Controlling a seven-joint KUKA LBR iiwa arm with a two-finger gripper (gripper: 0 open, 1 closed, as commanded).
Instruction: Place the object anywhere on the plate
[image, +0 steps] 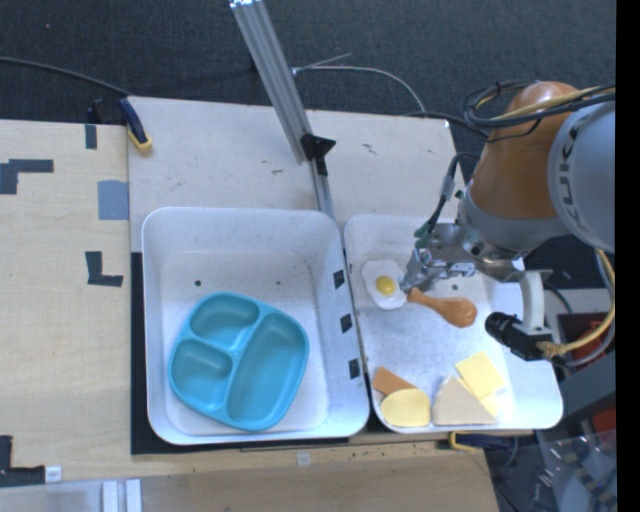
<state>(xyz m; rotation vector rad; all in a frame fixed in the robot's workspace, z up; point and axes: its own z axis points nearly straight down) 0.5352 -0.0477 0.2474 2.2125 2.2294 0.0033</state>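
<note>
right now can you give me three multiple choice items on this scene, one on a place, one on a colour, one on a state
1. Which bin holds the plate? A: left bin B: right bin C: neither
2. What colour is the plate? A: red B: blue C: yellow
3. What lies on the plate? A: fried egg B: drumstick C: nothing

A: the plate lies in the left bin.
B: its surface is light blue.
C: the fried egg and the drumstick lie in the right bin, below the gripper.
</note>
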